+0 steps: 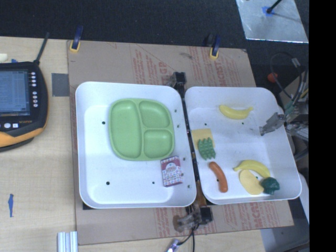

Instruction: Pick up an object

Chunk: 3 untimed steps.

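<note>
Bench (47,193) seen from above at a slant, with a cardboard sheet (157,62) clipped on it and two shallow white bins side by side on that sheet.

Left bin (89,140): a green divided plate (140,128) with three compartments lies toward the far edge, about midway across. A small red-and-white packet (171,171) lies flat near the right wall, just off the plate's near right corner and apart from it.

Right bin (262,96): a yellow banana (235,111) lies near the far edge, roughly central. A yellow block (202,135) sits close to the left wall, with a green studded piece (206,148) touching its near side. A red-orange sausage (219,176) lies lengthwise toward the near edge, left of centre. In the near right corner, a second banana (252,166) curves over a pale yellow rounded piece (251,182); the two appear to touch. A dark green lump (271,185) sits against that piece's right side.

Gripper (270,125) reaches in over the right bin's right wall, above bare bin floor, well apart from the far banana and from the corner cluster. Nothing shows between its fingers. Cannot tell whether the jaws are spread or closed; the tip is too small and dark.

Handheld control pendant (18,104) rests at the bench's left edge, well apart from the bins.
</note>
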{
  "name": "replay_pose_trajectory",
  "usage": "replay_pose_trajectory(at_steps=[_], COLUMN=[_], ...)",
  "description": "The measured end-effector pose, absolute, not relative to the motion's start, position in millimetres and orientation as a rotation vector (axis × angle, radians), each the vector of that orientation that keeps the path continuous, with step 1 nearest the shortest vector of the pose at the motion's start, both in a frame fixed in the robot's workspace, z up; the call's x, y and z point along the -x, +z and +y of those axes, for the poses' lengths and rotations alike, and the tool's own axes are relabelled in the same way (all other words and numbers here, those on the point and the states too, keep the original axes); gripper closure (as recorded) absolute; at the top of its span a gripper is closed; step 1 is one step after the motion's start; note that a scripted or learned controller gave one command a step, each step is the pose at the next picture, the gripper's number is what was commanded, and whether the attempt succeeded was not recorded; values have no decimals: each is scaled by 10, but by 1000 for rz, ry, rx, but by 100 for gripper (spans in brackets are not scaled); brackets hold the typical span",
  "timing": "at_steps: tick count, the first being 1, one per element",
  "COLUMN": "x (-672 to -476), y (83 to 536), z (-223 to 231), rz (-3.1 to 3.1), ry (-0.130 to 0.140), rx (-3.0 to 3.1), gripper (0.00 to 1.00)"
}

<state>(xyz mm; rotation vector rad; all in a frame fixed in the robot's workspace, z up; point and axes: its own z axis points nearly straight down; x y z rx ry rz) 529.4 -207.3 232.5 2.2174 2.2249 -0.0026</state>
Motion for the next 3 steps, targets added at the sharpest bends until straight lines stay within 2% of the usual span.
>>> replay_pose_trajectory(at_steps=[1,2,3], x=[-5337,-4755,-4797], y=[1263,1261,929], z=[-955,-998,-994], rz=[2232,2230,2229], ry=[-6,-5,-1], rx=[-2217,-2218,-2214], gripper=[0,0,0])
